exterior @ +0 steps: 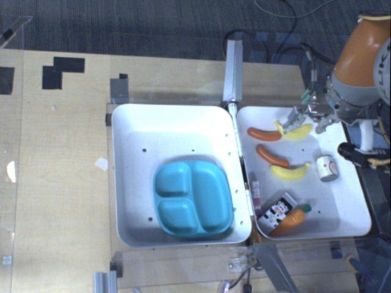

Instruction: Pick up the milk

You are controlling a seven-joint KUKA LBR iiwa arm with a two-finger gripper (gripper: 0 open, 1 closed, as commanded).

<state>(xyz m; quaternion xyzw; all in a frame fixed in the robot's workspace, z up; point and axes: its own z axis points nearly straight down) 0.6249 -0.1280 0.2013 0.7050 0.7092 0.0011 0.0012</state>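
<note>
The left bin (pixel 128 163) holds a blue tray (pixel 192 197). The right bin (pixel 351 215) holds the milk (pixel 278 209), carrot (pixel 290 220), bananas, sausages. The tool (pixel 307 118) hovers open over a banana (pixel 296 131).

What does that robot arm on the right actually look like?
The arm is a rounded, bulky thing: a broad orange band on top, a grey wrist section beneath it. At its end sits a small metal gripper of silvery, angular parts. A thin cable runs down beside the wrist.
</note>
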